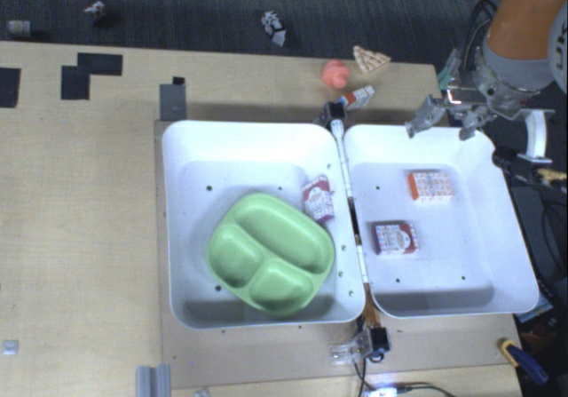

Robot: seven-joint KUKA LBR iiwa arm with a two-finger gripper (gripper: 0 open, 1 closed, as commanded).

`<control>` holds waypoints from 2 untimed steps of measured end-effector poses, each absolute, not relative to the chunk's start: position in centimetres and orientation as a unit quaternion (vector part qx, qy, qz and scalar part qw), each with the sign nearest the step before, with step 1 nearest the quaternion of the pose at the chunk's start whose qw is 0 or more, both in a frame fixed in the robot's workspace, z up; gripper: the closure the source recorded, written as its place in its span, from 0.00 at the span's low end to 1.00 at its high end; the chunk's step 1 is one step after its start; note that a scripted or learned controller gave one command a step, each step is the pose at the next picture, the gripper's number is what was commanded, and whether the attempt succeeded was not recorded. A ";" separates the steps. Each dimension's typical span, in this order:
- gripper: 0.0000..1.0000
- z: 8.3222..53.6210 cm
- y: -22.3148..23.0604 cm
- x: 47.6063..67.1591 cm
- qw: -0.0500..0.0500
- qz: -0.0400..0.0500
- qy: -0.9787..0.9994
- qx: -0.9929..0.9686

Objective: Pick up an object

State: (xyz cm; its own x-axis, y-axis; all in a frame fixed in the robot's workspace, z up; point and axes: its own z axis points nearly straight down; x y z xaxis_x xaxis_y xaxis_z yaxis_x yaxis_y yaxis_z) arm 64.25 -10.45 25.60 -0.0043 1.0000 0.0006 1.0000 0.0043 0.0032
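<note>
My gripper (446, 121) hangs over the far edge of the right bin (510, 235), near its far left corner, with my orange band up at the top right of the view. The two fingers (424, 118) stand spread apart — I see one dark tip on the left and one on the right, with white bin floor showing between them and nothing held there. Inside the right bin lie two small packets: an orange-and-white packet (429, 186) toward the far side, and a dark red packet (393, 238) nearer the middle, a little to its left; the two sit near each other but apart, and both are well clear of my fingers. The left bin (182, 235) holds a green tray (270, 250) with three compartments (it sits tilted, turned at an angle to the bin's walls) and takes up much of the floor. Just beside the tray's far right corner, close against the wall shared by the two bins, rests a red-and-white pouch (318, 198) — whether it touches the tray I cannot tell. On the bench beyond the bins lie a pink ball (335, 74), a wedge-shaped toy (371, 59) and a small tube (358, 98), all outside both bins.
</note>
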 end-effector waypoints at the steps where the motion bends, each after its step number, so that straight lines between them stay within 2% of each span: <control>1: 0.00 10.8 -12.5 61.6 0.001 0.000 0.708 0.706; 2: 0.00 8.7 -8.7 56.8 0.003 0.002 0.708 0.707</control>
